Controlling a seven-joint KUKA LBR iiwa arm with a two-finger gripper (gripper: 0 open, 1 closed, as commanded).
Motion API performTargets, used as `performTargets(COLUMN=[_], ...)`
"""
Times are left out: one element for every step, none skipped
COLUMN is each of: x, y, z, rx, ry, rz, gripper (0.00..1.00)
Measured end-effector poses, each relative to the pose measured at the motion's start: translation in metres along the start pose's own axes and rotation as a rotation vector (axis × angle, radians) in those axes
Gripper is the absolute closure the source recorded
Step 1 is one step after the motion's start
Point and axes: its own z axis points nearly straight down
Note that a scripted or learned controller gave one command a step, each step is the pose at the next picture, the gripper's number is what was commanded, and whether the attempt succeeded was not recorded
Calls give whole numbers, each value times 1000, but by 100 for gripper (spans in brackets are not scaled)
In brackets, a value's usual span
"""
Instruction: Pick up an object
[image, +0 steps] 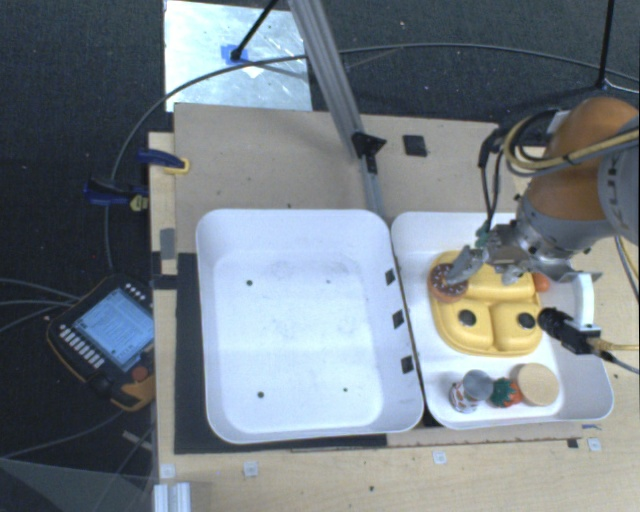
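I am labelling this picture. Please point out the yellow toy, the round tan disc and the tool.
yellow toy (492, 318): camera view, its top face between the two dark holes.
round tan disc (538, 383): camera view, its flat centre.
tool (462, 268): camera view, its fingertips.

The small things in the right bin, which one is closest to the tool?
The reddish-brown ring at the yellow block's left edge, right under the tool. The tan disc and the others lie along the bin's near wall.

Left bin (230, 400) offers open room; right bin (415, 300) is crowded by yellow toy (490, 315).
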Motion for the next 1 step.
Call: performTargets(x=[4], y=[-9], z=[58], rx=[5], ry=[0], rz=[3], gripper=[0])
